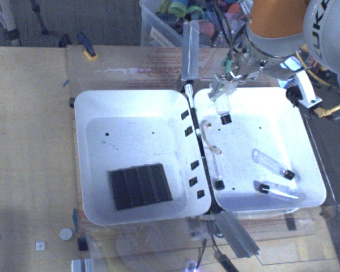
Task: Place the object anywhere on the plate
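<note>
A flat, square, black ribbed plate (140,186) lies on the floor of the left shallow white plastic bin (90,152), in that bin's near half. The grey arm with its orange band (277,7) reaches in above and to the right of the plate, and its two-finger gripper (221,94) hangs over the far left corner of the right white bin (311,152), well apart from the plate.

Directly below the gripper is a short clear plastic tube with a black cap (223,109), cap end pointing down toward the bin floor. The tube's upper end meets the gripper, but whether the jaws are clenched on it or released cannot be told from this angle.

Further right of the plate, three more clear black-capped tubes lie in the right bin: one slim tube (217,171) along the wall nearest the plate, one slanted tube (271,164) well to the right, and one (279,192) just nearer the front edge than that. A row of small black tabs (192,148) runs along the seam between the bins, just right of the plate.

Beyond the bins, far above the plate, stands a clear storage box of colourful items (184,10).
</note>
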Controlling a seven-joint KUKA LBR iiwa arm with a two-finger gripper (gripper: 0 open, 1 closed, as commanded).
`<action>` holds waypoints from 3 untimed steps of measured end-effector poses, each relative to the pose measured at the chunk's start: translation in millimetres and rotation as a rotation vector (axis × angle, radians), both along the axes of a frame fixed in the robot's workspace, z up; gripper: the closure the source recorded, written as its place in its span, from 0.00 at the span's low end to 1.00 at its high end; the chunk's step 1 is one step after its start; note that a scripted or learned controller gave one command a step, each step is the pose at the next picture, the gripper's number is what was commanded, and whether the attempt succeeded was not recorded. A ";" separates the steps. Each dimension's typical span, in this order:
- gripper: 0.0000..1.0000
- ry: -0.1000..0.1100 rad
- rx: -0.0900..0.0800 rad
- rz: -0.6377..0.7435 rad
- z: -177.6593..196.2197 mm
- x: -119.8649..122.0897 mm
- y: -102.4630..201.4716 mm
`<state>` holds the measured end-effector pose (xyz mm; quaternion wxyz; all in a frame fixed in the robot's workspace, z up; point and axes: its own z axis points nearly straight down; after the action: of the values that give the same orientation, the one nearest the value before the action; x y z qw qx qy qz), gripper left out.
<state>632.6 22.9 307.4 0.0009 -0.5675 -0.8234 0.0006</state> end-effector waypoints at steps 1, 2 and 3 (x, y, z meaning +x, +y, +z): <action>1.00 -0.002 0.000 0.062 -8.0 2.0 64.7; 1.00 -0.006 0.001 0.252 -39.7 34.3 124.3; 1.00 -0.007 0.000 0.368 128.1 34.3 148.7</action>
<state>666.8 171.6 435.5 -0.0020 -0.4073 -0.9133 -0.0012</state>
